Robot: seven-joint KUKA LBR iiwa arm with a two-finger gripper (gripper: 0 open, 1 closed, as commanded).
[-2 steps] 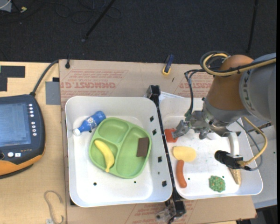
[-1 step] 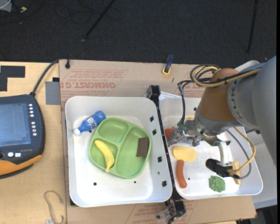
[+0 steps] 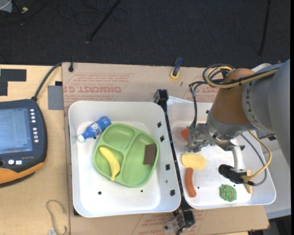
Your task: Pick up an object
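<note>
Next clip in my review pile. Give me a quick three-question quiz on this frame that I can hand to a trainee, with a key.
1. True or false: the banana lies in the right bin.
2. Which item sits nearest the gripper? A) yellow piece B) blue bottle C) broccoli-like green piece
3. Fill in: the brown block lies in a compartment of the green ____.

Key
1. False; it lies on the divided plate in the left bin.
2. A; the yellow piece lies just below the gripper, above the orange sausage-shaped piece.
3. plate
</note>
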